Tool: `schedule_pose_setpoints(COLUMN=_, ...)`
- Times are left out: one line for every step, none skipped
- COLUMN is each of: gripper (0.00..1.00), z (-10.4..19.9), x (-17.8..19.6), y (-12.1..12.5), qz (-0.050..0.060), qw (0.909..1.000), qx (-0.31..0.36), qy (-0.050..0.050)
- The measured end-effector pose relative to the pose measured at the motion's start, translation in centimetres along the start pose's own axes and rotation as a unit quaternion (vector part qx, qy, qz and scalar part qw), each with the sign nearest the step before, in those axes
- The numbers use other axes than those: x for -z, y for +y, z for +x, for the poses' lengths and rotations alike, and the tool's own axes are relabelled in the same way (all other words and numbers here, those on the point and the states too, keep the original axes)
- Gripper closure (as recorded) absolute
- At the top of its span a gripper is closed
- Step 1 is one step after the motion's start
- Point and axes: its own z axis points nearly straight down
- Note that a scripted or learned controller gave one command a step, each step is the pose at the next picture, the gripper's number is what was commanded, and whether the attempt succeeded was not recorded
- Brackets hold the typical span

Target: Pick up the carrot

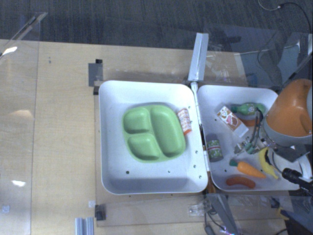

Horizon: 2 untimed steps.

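The carrot (250,169), orange with a small green top at its left end, lies flat near the front of the right bin (211,99). My gripper (246,147) hangs low over that bin, just behind and slightly left of the carrot, under the orange band of the arm. I see nothing held in it. The arm covers the bin's right part.
Around the carrot lie a yellow banana (266,163), a red sausage (240,181) and a dark green can (214,150). A small carton (231,118) and a green item (247,108) sit farther back. The left bin (112,170) holds a green divided plate (154,132) and a small packet (184,120).
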Motion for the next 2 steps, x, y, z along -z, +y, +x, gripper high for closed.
schedule_pose_setpoints(gripper=1.00, z=-0.06, x=0.93, y=0.33, qz=-0.002, qw=1.0000, qx=0.000, qy=-0.001)
schedule_pose_setpoints(gripper=1.00, z=-0.11, x=1.86, y=0.67, qz=-0.005, qw=1.0000, qx=0.001, qy=-0.002)
